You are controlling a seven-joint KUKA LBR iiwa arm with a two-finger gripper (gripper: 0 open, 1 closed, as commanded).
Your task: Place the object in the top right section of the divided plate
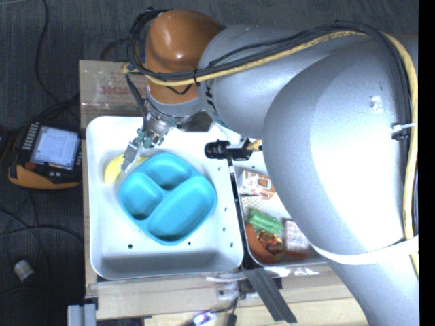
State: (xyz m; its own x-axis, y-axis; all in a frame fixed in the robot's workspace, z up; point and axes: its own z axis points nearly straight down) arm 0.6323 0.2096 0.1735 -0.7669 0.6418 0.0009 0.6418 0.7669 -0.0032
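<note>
Pincer (136, 148): seen low over the left bin's upper left part, just above the far-left edge of the divided plate; whether it is open, closed or gripping cannot be told.
Left bin (98, 243): a white rim is seen all round; bare floor is left along the near wall and the left wall, little room at the top left where the pincer sits.
Divided plate (168, 195): blue, three sections, set askew in the middle of the left bin, all sections seen bare.
Arm (326, 128): reached in from the right, the grey bulk covering most of the right bin; the orange band (178, 39) is held above the bin's far wall, the wrist angled down and leftward.
Yellow object (113, 168): lying on the bin floor, touching the plate's left edge, just below and left of the pincer.
Right bin (268, 212): packaged items are piled in the visible strip.
Counter (105, 90): wooden edge is seen beyond the bins.
</note>
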